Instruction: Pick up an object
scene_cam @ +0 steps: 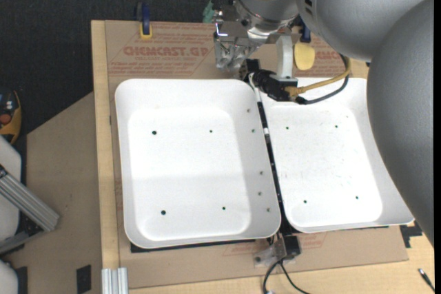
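Note:
My gripper (230,55) hangs under the orange-banded wrist at the back of the bench, over the brown board just behind the far right corner of the left bin (131,148). A small pale yellow object (304,56) shows behind the back rim of the right bin (365,217), close to the right of the wrist. It is partly hidden by the arm, and I cannot tell whether anything grips it.
The grey arm covers the upper right of the view and part of the right bin. A black cable (320,89) runs from the wrist over that bin's back rim. A blue and yellow clamp (144,18) stands at the board's back left.

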`<action>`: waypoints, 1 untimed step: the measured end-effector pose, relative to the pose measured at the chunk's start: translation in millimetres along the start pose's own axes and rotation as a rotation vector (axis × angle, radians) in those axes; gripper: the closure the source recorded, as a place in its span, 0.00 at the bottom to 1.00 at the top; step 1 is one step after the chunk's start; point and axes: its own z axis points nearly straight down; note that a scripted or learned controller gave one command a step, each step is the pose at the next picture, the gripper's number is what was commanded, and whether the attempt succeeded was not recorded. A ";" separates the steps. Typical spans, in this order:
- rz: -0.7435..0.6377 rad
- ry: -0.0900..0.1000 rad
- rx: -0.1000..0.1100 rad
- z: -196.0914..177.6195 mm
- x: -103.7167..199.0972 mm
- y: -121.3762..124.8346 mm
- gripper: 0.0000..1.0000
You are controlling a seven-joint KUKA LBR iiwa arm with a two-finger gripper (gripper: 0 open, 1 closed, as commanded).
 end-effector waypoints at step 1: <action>-0.009 0.001 0.011 70.4 77.3 5.7 1.00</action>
